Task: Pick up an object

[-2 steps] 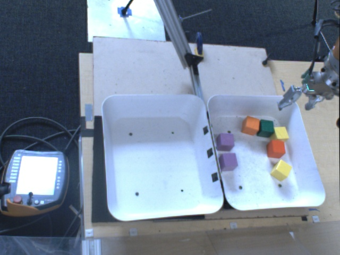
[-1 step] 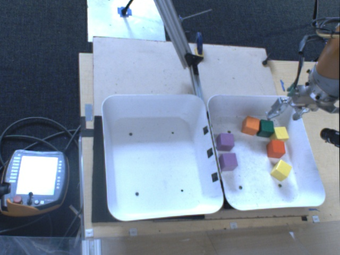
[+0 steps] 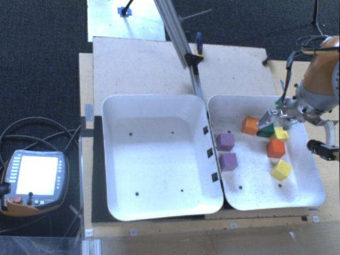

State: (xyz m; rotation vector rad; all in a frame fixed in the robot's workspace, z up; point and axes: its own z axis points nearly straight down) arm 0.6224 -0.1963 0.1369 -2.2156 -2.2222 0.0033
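Observation:
The right bin (image 3: 249,203) holds several small blocks. Two purple cubes (image 3: 225,141) (image 3: 228,161) lie near its left wall. An orange block (image 3: 250,125) sits toward the back, with a green block (image 3: 265,131) and a small yellow block (image 3: 281,134) just right of it. Further forward are an orange-red cube (image 3: 275,149) and a yellow cube (image 3: 281,169). My gripper (image 3: 276,119) hangs low over the green and small yellow blocks at the back right of this bin. Nothing is seen held between its fingers.
The left bin (image 3: 159,206) stands beside the right one, with black clips on the shared wall. A slanted metal pole (image 3: 172,23) crosses the back of the bench. A teach pendant (image 3: 33,182) lies on the floor at the left.

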